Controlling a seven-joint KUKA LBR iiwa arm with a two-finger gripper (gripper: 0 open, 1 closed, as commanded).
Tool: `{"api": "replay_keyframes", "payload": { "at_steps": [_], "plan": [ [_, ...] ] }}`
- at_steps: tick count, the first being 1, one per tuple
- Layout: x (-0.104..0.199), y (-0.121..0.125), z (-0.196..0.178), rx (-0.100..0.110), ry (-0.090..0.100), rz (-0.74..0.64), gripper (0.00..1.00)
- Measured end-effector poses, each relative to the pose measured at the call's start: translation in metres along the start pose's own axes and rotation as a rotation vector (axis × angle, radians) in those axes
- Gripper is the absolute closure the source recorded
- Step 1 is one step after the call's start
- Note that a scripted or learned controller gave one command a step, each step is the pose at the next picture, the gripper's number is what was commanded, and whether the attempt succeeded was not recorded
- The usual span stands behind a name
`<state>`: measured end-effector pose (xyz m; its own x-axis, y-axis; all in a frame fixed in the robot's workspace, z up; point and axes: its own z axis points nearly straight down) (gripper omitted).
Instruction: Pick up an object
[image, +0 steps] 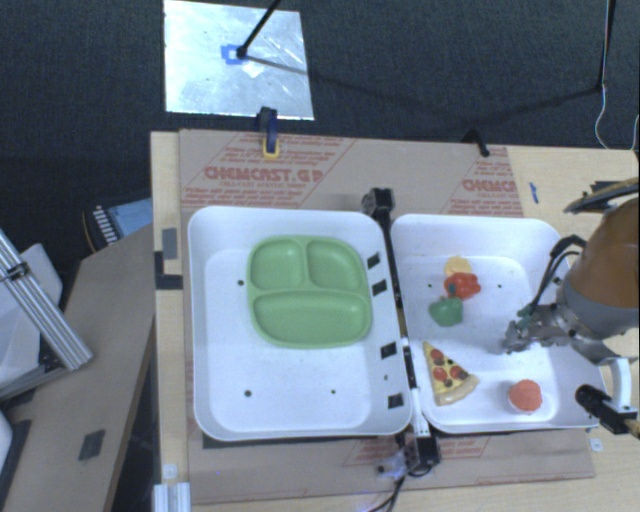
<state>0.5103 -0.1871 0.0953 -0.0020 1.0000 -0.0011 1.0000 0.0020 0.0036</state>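
White plastic walls frame your work: the right bin (430, 232) holds every candidate, while the left bin (215, 400) carries only a green divided plate (305, 291). Your gripper (518, 335) hangs low over the right bin's floor, and I cannot tell how its jaws are set. Nothing sits under the jaws. The pizza slice (448, 373) lies left and nearer, the red ball (525, 396) just nearer, the green piece (446, 312) and red-and-yellow piece (460, 283) left. I'd centre over the ball before descending.
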Motion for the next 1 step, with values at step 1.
{"api": "replay_keyframes", "payload": {
  "at_steps": [1],
  "plan": [
    [0.0024,0.0035,-0.0427,0.0,0.0,-0.002,1.0]
  ]
}}
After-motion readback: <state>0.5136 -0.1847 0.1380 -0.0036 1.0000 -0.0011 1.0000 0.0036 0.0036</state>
